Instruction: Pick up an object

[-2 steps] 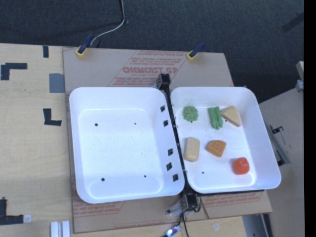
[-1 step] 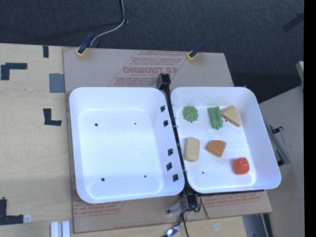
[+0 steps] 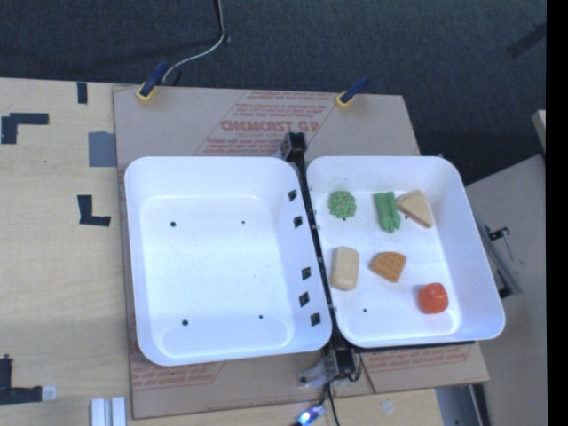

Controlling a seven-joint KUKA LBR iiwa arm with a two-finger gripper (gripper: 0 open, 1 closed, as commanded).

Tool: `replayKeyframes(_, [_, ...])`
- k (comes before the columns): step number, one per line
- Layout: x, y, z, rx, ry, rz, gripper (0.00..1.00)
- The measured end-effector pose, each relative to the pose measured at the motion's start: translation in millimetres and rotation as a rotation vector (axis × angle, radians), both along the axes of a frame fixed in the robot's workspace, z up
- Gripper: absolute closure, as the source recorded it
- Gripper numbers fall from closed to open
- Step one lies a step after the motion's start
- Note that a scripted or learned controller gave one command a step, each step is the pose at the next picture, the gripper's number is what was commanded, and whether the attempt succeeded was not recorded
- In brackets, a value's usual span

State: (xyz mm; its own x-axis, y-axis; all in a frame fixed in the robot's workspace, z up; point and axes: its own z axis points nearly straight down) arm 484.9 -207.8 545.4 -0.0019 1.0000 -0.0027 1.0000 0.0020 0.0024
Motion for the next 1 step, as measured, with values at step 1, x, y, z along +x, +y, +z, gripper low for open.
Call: replayKeyframes(1, [15.1, 15.1, -74.2, 0.004, 0.010, -0.001, 1.00])
